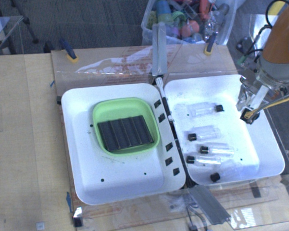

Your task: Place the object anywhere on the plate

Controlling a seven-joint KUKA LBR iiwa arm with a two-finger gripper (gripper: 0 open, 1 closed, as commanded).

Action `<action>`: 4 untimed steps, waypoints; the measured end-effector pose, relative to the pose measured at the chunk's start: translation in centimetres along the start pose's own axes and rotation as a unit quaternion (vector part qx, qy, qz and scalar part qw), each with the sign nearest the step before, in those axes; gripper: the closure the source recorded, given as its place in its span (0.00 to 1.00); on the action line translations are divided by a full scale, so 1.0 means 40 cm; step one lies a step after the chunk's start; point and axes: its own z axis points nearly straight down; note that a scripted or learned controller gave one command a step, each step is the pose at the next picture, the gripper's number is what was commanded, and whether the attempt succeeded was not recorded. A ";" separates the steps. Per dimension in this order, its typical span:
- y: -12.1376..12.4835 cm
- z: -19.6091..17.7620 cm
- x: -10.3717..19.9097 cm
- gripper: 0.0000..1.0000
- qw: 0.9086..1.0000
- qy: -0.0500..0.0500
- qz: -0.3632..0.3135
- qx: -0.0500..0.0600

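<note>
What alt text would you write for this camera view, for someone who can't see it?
A robot arm's pincer hangs over the right side of the right white bin, which holds four clear vials with black caps and a loose black cap. In the left bin, a green plate carries a dark ribbed block.

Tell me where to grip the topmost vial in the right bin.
Probably mid-body on the clear tube of the vial, from above, closing across its narrow width: it lies flat, black cap at its right end, clear of the other vials.
</note>
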 end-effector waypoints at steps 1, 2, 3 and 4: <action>0.000 0.000 0.000 0.00 1.000 0.000 0.000 0.000; 0.168 -0.021 -0.043 0.00 1.000 0.001 0.016 -0.001; 0.210 -0.215 -0.014 0.00 0.999 0.001 0.039 -0.001; 0.218 -0.432 -0.023 0.00 0.998 0.002 0.061 -0.002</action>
